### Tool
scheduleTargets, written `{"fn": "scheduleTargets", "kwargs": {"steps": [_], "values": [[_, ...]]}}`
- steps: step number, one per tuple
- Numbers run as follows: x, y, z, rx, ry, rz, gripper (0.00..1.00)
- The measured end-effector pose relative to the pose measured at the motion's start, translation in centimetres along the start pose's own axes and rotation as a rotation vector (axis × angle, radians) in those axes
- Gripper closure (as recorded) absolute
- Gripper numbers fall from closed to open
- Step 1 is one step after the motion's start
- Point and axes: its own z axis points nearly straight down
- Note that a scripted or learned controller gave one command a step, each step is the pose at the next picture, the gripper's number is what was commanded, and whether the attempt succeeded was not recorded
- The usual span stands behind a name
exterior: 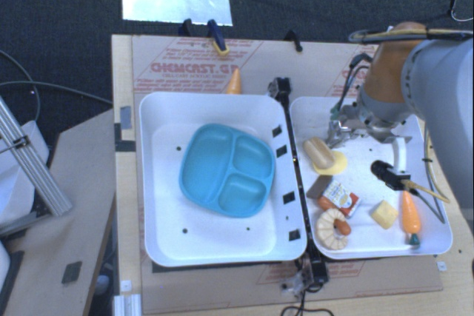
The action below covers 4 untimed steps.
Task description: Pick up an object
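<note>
My gripper (338, 132) hangs low over the back left part of the right bin (437, 237), with the arm reaching in from the right. Just in front of it lies a tan bread roll (318, 152) on a yellow slice (335, 163). Further forward are a small white and red carton (340, 197), a shrimp-like orange and white piece (333, 227), a pale yellow cheese cube (384, 214) and an orange carrot (409, 215). Nothing is visibly between the gripper and these things.
The left bin (163, 233) holds a blue divided plate (227, 169). A black hinge strip (289, 152) runs between the bins. An orange cone (233, 81) stands behind the left bin, and a white stick (400, 153) lies under the arm.
</note>
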Motion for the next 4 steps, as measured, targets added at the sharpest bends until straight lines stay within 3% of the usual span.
{"fn": "scheduleTargets", "kwargs": {"steps": [1, 2, 3, 4], "values": [[-1.6, -10.7, -0.2, 0.004, 0.001, 0.005, 1.00], [-5.2, -4.7, -5.6, -0.009, -0.004, -0.003, 1.00], [-5.1, -5.0, -5.4, -0.004, -0.001, -0.001, 0.00], [-5.6, -8.2, -16.1, -0.005, -0.002, 0.002, 0.00]]}}
